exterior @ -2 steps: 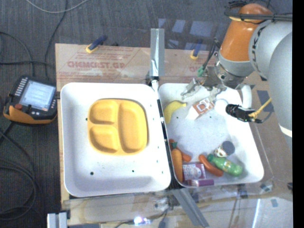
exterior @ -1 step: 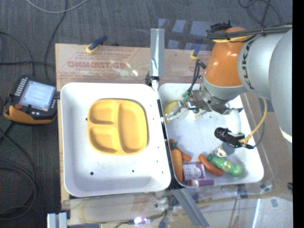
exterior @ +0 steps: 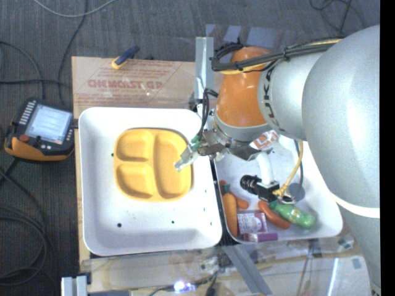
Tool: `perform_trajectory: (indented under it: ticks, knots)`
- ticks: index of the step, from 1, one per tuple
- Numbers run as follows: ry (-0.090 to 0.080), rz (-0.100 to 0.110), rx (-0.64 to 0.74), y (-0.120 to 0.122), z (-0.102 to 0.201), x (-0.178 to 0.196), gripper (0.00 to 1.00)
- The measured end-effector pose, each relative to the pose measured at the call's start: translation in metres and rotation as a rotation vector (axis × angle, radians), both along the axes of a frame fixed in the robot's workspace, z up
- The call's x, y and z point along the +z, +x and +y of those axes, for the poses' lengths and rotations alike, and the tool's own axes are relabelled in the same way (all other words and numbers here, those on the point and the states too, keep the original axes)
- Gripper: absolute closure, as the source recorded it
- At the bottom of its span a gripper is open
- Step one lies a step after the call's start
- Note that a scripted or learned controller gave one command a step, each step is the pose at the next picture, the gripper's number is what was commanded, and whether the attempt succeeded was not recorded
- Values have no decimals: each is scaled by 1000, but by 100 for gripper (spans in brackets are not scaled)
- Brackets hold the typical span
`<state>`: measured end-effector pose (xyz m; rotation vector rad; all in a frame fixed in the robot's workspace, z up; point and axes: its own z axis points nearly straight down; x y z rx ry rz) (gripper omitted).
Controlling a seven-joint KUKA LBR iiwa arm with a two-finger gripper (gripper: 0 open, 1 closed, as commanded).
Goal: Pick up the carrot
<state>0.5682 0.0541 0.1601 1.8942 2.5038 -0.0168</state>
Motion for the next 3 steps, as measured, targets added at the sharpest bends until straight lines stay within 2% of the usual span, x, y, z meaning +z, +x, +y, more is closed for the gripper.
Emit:
perform_trajectory:
  ticks: [1,2,3]
  knots:
    - [11,5,208,-77,-30,19,0]
    - [-19,-3,-1,-47,14,4,0]
    - [8,4,110,-84,-58,20,0]
